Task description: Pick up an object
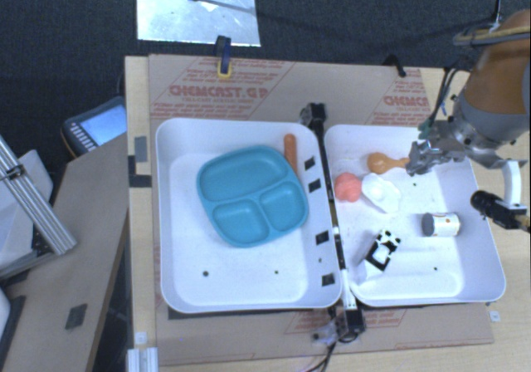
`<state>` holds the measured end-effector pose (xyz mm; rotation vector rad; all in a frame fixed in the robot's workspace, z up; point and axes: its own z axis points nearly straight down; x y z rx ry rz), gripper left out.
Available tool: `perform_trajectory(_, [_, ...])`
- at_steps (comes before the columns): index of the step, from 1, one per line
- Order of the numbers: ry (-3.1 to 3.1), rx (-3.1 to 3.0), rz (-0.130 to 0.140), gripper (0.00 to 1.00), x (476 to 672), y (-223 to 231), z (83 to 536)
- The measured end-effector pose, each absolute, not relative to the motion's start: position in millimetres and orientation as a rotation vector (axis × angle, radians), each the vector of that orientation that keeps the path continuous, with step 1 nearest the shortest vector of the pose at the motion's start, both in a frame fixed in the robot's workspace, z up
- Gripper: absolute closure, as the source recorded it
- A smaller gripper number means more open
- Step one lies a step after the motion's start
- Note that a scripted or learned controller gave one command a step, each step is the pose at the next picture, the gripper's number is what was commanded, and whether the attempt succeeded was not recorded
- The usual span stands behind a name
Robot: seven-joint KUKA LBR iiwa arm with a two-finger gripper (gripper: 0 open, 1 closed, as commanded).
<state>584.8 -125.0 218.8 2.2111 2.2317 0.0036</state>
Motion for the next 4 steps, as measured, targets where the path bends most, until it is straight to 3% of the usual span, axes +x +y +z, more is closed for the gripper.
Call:
perform_trajectory(2, [2.233, 2.209, 0.005, 1.0, 603.3, -18, 239])
perform_trajectory(4, [2.231, 2.21, 0.007, 1.0, 624.4, 84, 233])
